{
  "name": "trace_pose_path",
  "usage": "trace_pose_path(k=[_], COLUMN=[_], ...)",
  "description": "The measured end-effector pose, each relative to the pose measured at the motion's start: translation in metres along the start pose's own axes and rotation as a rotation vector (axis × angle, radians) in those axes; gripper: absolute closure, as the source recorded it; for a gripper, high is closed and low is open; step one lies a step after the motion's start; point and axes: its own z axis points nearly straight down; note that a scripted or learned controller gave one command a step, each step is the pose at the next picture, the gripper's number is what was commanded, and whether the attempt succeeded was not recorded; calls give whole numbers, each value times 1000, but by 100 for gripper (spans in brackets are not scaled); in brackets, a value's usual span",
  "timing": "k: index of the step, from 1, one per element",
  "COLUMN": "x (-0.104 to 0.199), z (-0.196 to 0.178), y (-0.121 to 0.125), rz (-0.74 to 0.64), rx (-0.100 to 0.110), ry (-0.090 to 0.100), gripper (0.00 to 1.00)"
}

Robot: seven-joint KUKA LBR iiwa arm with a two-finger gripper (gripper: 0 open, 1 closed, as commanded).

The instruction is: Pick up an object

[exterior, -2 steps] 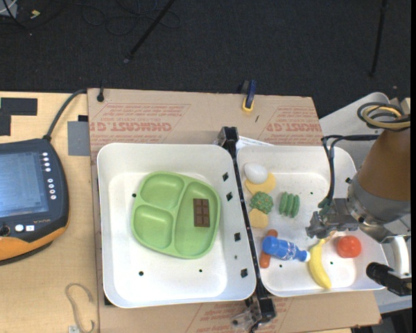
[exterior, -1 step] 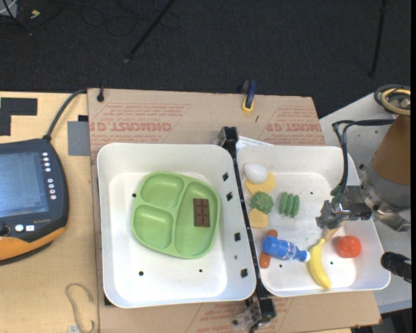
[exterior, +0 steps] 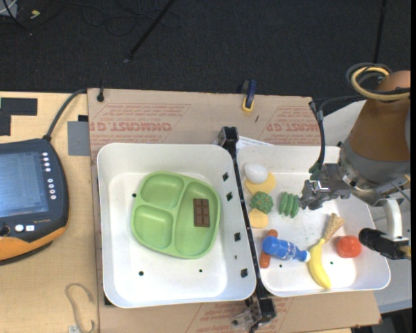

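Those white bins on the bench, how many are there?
2. The left bin holds a green divided plate with a chocolate bar. The right bin holds toy foods, such as a banana, with the gripper above it.

Two bins stand side by side on the bench in the middle of the frame. In the left bin (exterior: 118,186) lies a plate (exterior: 159,217) with compartments, and a chocolate bar (exterior: 202,213) lies in its right compartment. The right bin (exterior: 374,276) holds many things: an egg (exterior: 255,173) at the upper left, broccoli (exterior: 262,202) below it, beans (exterior: 289,204) to the right of the broccoli, a bottle (exterior: 284,249) lower down, a banana (exterior: 319,263) and a tomato (exterior: 348,246) at the lower right. A tablet (exterior: 21,196) lies at the left edge of the frame.
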Motion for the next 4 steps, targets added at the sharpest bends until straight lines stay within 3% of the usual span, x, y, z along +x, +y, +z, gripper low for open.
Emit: trace_pose_path(k=[1,3,4], x=[39,122,129], z=[13,-5,-4], y=[32,102,109], rz=[0,0,4], rx=[2,-1,1], ry=[0,0,-2], gripper=[100,100,100])
